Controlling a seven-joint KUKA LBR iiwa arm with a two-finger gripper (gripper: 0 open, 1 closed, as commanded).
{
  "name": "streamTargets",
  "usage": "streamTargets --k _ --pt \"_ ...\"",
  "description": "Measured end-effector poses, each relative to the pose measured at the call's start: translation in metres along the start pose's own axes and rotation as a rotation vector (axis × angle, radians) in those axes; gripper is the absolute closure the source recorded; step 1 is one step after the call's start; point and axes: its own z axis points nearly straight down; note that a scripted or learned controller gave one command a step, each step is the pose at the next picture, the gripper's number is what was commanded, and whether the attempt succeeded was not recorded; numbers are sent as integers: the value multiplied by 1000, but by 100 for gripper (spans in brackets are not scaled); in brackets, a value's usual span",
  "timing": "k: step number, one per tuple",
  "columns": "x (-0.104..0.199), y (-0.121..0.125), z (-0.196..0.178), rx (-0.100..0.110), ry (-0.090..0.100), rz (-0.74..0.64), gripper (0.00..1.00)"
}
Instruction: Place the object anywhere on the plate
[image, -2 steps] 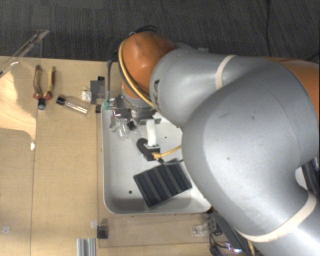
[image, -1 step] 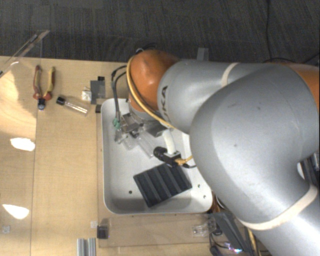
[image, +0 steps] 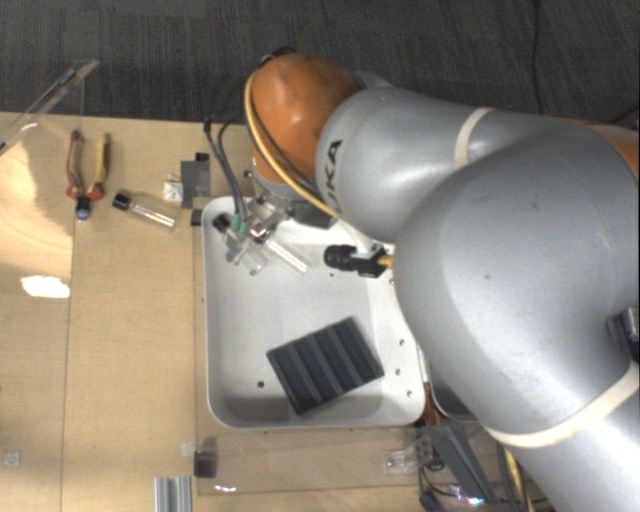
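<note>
**Ana:** Where is the gripper (image: 245, 238)?

**Ben:** It is at the top left corner of the white bin (image: 214, 330), down low over the bin's floor. The big grey arm (image: 480, 230) comes in from the right and covers the bin's right side.

**Ana:** Is the gripper open or shut?

**Ben:** I cannot tell. That part is small and mixed up with shiny bits and wires. I cannot tell if it has hold of anything either.

**Ana:** Where is the black ridged slab (image: 325, 365)?

**Ben:** It lies flat on the bin's floor, close to the bottom edge, about midway between the left wall and the right wall. It is turned at a slant, so one corner points at the bottom edge. Long grooves run across its top.

**Ana:** Does the gripper touch it?

**Ben:** No. They are well apart, with bare white floor between them.

**Ana:** What is on the bench (image: 120, 350) outside the bin?

**Ben:** Near the bench's top edge, left of the bin, lie pliers (image: 87, 170) with red and orange handles. A little clear tube (image: 147, 211) with a dark cap lies between the pliers and the bin. A small black and white block (image: 190, 182) sits just beside the bin's top left corner. A small black block (image: 205, 463) sits below the bin's bottom left corner. A metal piece (image: 173, 492) lies at the bench's bottom edge.
</note>
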Motion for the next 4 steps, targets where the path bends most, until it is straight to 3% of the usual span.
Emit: streamTargets --k 1,2,3,4 --pt "28 -40 16 -1 -6 -513 100" --pt "29 -10 -87 -11 -3 -561 100" --pt "18 2 -148 -11 -6 -1246 100" --pt "11 9 -64 -7 0 -849 100"
